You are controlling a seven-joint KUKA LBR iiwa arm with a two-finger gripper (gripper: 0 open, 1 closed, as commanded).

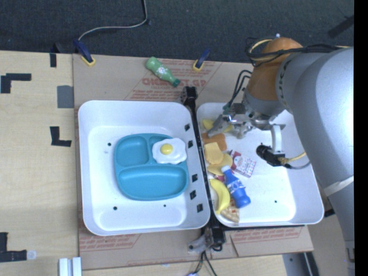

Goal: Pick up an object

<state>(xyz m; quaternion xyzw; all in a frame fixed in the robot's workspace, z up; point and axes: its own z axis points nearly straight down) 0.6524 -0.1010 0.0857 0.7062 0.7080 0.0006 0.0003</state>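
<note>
**Arm Low Over the Right Bin, Nothing Lifted Yet**

From the fixed camera above the bench, you see the grey arm [322, 96] reaching in from the right, its orange band [267, 76] above the wrist, and the gripper [233, 122] down at the back-left part of the right bin [287, 206]. It sits just beside — perhaps touching — a small heap of toy food: a brownish piece [215, 132] at the top of the heap, a yellow cheese-like block [213, 152] below it, then a blue bottle [236, 188], a banana [219, 193] and a pizza slice [230, 214] toward the near rim. A small red-and-white packet [246, 165] lies just right of the heap. Whether the hand is spread or clenched you cannot tell from this angle; the wrist hardware hides it, and no item is plainly seen in its grasp.

In the left bin [92, 154] a blue divided plate [146, 174] lies flat, a fried egg [168, 150] resting on its upper right corner. A green bottle [162, 72] lies on the cardboard behind the bins, well apart from the arm.

Your read on progress — the approach looks made, but the pick itself is not shown as done: everything rests on a bin floor or on its neighbours. What remains is a secure grasp and a lift clear of the heap, where crowded pieces could slip or come up together.
</note>
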